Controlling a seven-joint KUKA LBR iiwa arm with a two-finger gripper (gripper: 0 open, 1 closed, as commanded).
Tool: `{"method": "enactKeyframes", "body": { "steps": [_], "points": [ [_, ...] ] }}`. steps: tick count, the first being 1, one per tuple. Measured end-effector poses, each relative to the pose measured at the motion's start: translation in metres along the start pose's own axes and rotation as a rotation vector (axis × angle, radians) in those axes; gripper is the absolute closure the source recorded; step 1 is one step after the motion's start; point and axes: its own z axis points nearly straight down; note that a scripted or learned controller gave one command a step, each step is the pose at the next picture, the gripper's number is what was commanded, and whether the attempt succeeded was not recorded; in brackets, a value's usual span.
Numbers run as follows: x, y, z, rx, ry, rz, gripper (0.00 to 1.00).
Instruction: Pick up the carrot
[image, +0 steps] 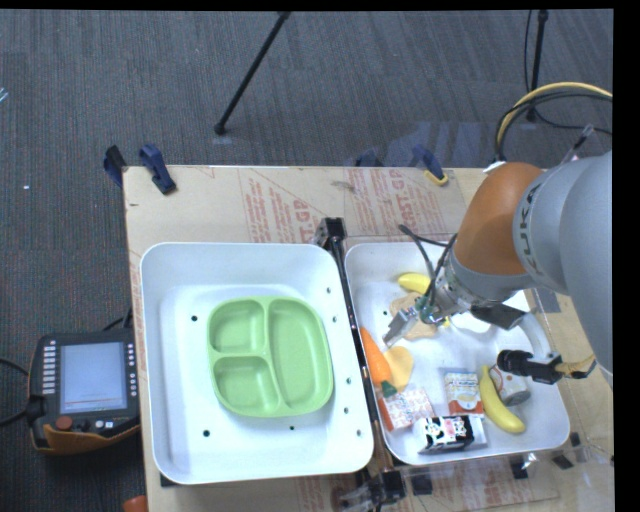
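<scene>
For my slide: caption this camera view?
Gripper hovers above the carrot in the right bin; green plate in left bin.

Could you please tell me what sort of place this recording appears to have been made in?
Most likely a robotics lab: a grey arm reaches over two white bins on a bench, a handheld control pendant rests on grey carpet, and a stand's legs are planted behind.
</scene>
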Motion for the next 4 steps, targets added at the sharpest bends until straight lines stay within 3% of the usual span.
{"method": "enactKeyframes", "body": {
  "steps": [1,2,3,4],
  "points": [
    [0.02,-0.045,0.015,0.005,0.002,0.468,0.0],
    [0.02,-0.044,0.005,0.006,0.003,0.463,1.0],
    [-0.034,-0.065,0.013,0.003,0.001,0.11,1.0],
    [0.037,-0.061,0.014,0.002,0.004,0.161,1.0]
  ]
}}
